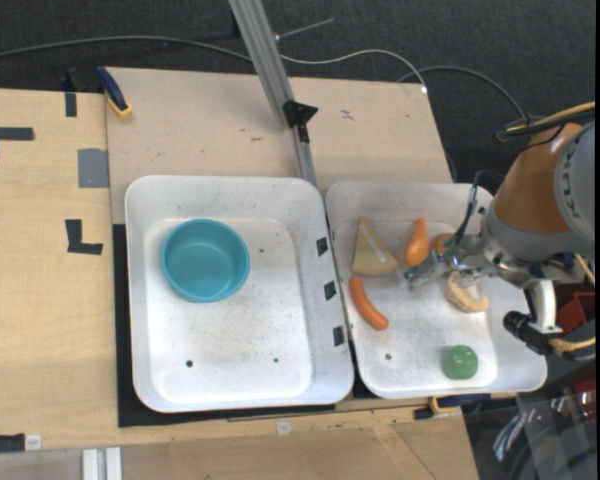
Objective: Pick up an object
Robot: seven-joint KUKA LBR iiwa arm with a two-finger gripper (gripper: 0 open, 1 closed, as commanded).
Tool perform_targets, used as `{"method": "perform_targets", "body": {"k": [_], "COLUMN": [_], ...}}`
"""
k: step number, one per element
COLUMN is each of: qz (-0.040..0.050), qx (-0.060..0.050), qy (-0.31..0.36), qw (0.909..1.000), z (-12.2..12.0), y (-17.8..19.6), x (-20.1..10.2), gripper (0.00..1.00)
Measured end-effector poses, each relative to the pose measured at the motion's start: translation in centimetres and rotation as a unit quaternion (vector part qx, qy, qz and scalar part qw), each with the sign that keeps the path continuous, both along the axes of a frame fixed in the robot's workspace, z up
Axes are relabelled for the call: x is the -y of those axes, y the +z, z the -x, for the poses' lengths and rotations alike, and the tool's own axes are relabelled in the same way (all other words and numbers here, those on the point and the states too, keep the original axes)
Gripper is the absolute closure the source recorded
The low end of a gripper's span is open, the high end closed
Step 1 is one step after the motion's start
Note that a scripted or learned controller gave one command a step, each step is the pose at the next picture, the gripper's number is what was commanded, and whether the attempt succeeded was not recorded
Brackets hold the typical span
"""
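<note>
Carrot (417,242), right bin (380,368), just beside my gripper (425,271); I cannot tell its jaw state; crowding wedge (372,251) and sausage (369,304) risk a glancing, failed grab.

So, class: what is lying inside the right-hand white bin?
A tan wedge, two orange pieces, a green ball and a beige lump. The gripper covers part of the floor.
</note>
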State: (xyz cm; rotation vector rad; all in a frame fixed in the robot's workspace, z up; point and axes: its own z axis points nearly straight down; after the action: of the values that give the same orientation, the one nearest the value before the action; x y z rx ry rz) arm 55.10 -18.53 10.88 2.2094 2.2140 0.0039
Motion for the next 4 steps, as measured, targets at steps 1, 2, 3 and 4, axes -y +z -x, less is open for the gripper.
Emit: {"method": "perform_targets", "body": {"k": [1, 2, 3, 4], "qz": [-0.0007, -0.0038, -0.0032, -0.0031], "qx": [0.0, -0.005, -0.003, -0.004], "qy": [0.001, 0.0, 0.0, 0.0], "qw": [1.0, 1.0, 1.0, 1.0], "z": [0.0, 0.2, 0.2, -0.7], "y": [1.1, 5.7, 12.0, 16.6], "x": [-0.1, -0.9, -0.9, -0.8], "gripper": [1.0, 1.0, 1.0, 1.0]}}
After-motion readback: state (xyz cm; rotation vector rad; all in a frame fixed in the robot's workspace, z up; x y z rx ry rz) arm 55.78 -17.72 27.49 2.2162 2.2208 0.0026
